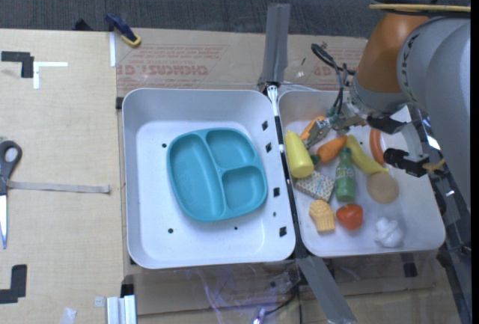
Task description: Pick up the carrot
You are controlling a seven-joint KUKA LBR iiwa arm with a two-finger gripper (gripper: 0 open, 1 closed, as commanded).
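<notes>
My gripper [335,123] hangs low over the right bin [419,244], just above the carrot [330,147], which lies slantwise among crowded plastic food between a yellow corn cob [298,156] and a green bottle [345,176]. Whether anything sits between my fingers I cannot tell; clutter hides them. I judge the smooth, tapered carrot awkward to seize there. The left bin [150,240] holds a glossy teal divided plate [217,173].

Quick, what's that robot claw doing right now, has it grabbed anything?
Gripper: down in the right bin just above the carrot; whether it grips anything cannot be told.
</notes>
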